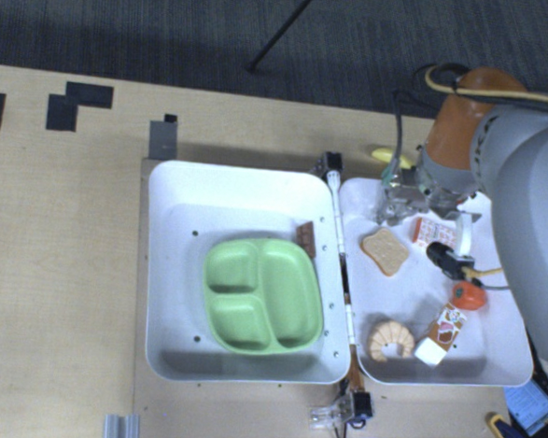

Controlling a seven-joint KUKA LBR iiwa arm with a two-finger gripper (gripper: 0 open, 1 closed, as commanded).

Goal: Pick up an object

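Pale wooden surface (64, 274), two bins; the gripper (398, 205) hangs over the right bin (502, 370) above the bread slice (385, 252), nothing lifted yet; its grasp I cannot tell.

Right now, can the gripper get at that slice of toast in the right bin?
Probably yes. The gripper hangs just above the toast slice near the back of the right bin, and nothing lies on top of the toast. The red-and-white packet beside it sits apart.
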